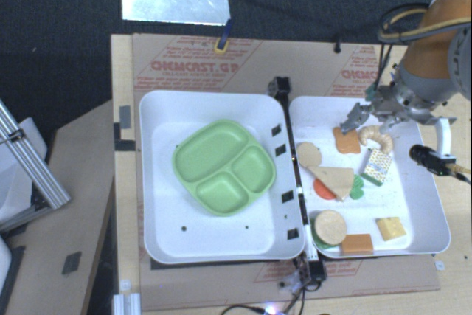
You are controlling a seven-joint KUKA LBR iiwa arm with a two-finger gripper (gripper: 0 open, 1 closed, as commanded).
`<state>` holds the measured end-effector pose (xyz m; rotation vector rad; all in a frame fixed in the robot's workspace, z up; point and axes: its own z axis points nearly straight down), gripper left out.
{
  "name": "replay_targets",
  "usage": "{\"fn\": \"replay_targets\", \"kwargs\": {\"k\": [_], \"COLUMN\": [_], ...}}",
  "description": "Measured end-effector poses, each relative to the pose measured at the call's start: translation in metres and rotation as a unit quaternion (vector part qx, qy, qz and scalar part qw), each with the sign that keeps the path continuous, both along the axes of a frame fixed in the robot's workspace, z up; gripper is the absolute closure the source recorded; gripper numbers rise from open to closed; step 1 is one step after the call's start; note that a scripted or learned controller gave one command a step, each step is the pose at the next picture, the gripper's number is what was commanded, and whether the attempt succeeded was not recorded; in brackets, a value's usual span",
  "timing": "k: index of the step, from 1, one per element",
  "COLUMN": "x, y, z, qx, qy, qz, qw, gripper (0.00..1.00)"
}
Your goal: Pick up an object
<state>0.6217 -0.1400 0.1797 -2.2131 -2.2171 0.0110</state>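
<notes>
While the pincer (pixel 359 116) hangs over the right bin (pixel 428 221), fingers spread wide, holding nothing, an orange toy piece (pixel 346 141) lies just below. Green divided plate (pixel 223 167) sits in left bin (pixel 158 232).

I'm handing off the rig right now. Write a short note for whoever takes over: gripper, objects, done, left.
Gripper: low over the far end of the right white bin, by the orange toy piece and pale croissant-shaped piece; whether it holds anything is unclear.
Objects: toy food pieces lie in the right bin; green three-part plastic plate sits in the left white bin.
Done: nothing visibly lifted.
Left: grasp and raise one piece.
</notes>
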Motion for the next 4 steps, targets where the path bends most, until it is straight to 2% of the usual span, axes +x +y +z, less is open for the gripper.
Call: {"fn": "replay_targets", "kwargs": {"k": [1, 2, 3, 4], "x": [0.003, 0.004, 0.005, 0.007], "y": [0.000, 0.003, 0.003, 0.002], "z": [0.008, -0.055, -0.096, -0.082], "qx": [-0.0009, -0.0004, -0.0013, -0.0022], "qy": [-0.006, -0.004, -0.007, -0.010], "qz": [0.001, 0.001, 0.001, 0.001], "qw": [1.0000, 1.0000, 1.0000, 0.9999], "gripper": [0.00, 0.00, 0.00, 1.00]}}
